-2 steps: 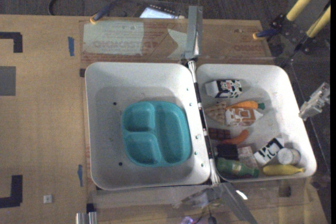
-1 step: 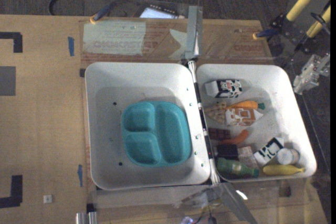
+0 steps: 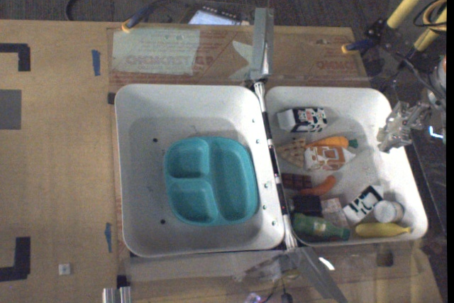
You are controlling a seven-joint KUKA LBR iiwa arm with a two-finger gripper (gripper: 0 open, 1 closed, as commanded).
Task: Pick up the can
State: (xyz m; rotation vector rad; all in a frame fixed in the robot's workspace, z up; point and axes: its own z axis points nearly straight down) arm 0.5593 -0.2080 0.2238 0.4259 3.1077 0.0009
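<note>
Overhead, slanted view of a bench carrying two shallow white bins side by side. The left bin (image 3: 135,152) holds a teal divided plate (image 3: 211,179). The right bin (image 3: 355,97) holds a jumble of toy groceries.

The gripper (image 3: 392,133), a silvery blur, hangs over the right bin's right wall, nearer the far right corner. Whether it is spread or closed cannot be told at this sharpness, and nothing is seen held in it.

The can (image 3: 332,208) is hard to identify. The likeliest candidate is a small pale cylinder in the near half of the right bin. It is wedged between a dark block (image 3: 306,204) towards the divider and a black-and-white carton (image 3: 364,200) towards the right wall. A green bottle (image 3: 319,227) lies just beside it along the near wall, and a banana (image 3: 382,229) lies towards the near right corner.

From the gripper, the can lies towards the near wall and inward, away from the right wall, with the carton partly between them. Its long axis cannot be made out. It looks stubby and may be lying on its side. The neighbours are crowded on both sides, so any descent would probably have to come straight down and aim for the narrow gaps.
</note>
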